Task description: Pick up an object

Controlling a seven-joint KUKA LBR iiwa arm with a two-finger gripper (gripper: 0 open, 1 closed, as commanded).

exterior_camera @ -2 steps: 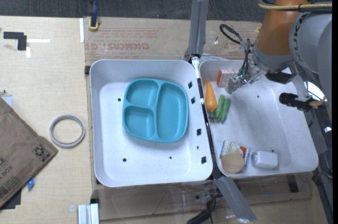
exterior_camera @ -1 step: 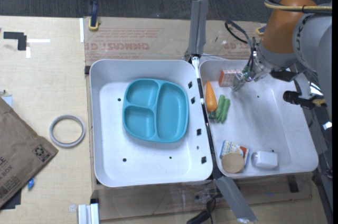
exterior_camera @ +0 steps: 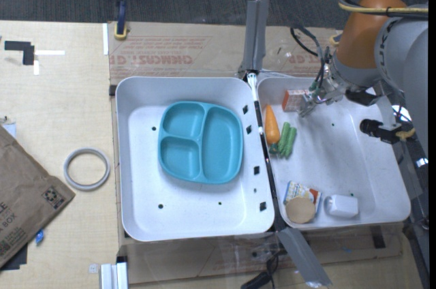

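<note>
Camera view shows the gripper (exterior_camera: 310, 102) over the right bin's (exterior_camera: 381, 213) far edge beside a red-white packet (exterior_camera: 294, 100), writing unreadable; whether spread, I cannot tell.

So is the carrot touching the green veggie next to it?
Touching. The camera view shows the orange carrot lying right against the green vegetable at its lower end, with no white bin floor between them.

Robot lab: taped cardboard bench (exterior_camera: 163, 49), white bins (exterior_camera: 129, 144).
</note>
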